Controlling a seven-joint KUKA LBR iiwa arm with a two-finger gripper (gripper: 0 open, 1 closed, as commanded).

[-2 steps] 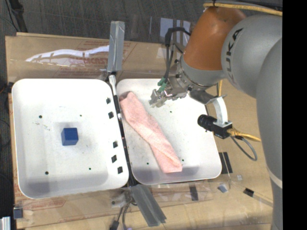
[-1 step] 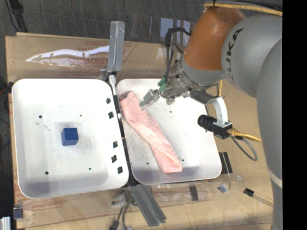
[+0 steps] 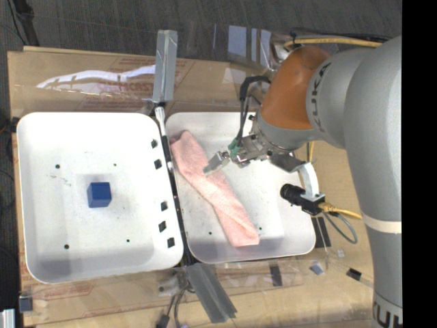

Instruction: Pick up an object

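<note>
Two white bins sit side by side on your worktop (image 3: 82, 67). The right bin (image 3: 287, 241) holds a pink cloth (image 3: 212, 190) lying on a slant from upper left to lower right. Your fingers (image 3: 222, 161) hang over its upper half, just right of the cloth; you cannot tell how wide they stand. A blue cube (image 3: 100, 194) rests in the left bin (image 3: 41, 251), well apart.

Robotics lab bench: industrial arm (image 3: 355, 101), two taped-down white bins (image 3: 41, 251), cardboard underlay (image 3: 82, 74), loose cabling (image 3: 341, 217).
</note>
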